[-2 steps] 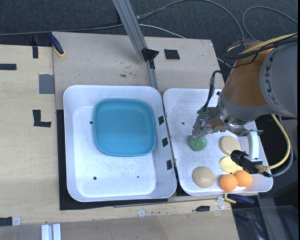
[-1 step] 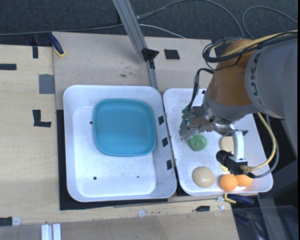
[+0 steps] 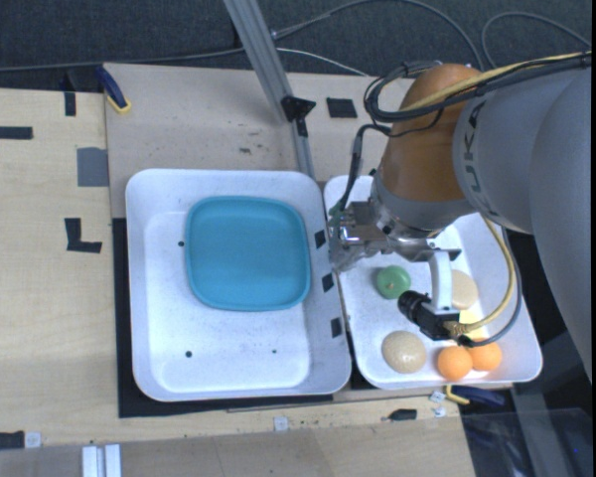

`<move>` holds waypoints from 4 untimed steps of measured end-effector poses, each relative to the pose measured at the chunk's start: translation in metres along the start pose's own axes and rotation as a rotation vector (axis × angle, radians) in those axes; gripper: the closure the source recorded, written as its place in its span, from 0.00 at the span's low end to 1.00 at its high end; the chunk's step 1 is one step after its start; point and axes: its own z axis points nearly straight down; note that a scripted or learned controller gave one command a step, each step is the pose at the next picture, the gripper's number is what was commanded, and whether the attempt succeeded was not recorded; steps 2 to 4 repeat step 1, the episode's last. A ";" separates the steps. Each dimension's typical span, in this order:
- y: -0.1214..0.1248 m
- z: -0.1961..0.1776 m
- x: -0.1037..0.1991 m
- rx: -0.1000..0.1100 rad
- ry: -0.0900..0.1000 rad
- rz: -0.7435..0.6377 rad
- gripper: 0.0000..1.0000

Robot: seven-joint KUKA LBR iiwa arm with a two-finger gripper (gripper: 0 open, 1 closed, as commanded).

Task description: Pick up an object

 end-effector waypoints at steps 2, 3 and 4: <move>-0.001 0.006 0.059 0.001 0.000 -0.001 1.00; -0.001 0.006 0.059 0.001 0.000 -0.001 1.00; -0.001 0.006 0.059 0.001 0.000 -0.001 1.00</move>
